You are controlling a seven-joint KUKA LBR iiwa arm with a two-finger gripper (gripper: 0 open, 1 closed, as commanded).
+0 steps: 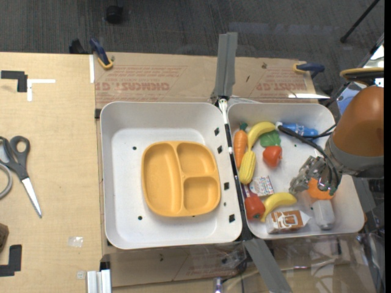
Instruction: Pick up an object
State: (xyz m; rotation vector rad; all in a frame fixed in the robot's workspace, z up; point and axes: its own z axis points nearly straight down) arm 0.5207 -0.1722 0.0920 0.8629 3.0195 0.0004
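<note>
A slanted overhead view of a wooden counter (49,163) carrying two shallow white bins side by side. The left bin (116,182) holds a yellow-orange divided plate (181,178). The right bin (348,221) is crowded with toy food: a carrot (240,146), a corn cob (247,166), a banana (259,130) near the top and a second banana (278,200) lower down, a green vegetable (270,140), a red tomato (272,155), a red pepper (254,207), a small brown carton (286,220), a blue item (299,129) at the far edge and a pale bottle (324,213).

The grey arm with its orange band (365,124) reaches in from the right, and the tool (313,177) sits low over the right side of the right bin, just beside a small orange object (321,190). Whether the tool is spread or closed cannot be told from this angle, and nothing is plainly seen clamped in it.

As a judgement, the pick is at the grasp stage: the tool is down among the objects, but no item appears lifted off the bin floor. Securing a hold and raising something clear remain to be done.

Scissors (23,171) lie on the counter at far left.
</note>
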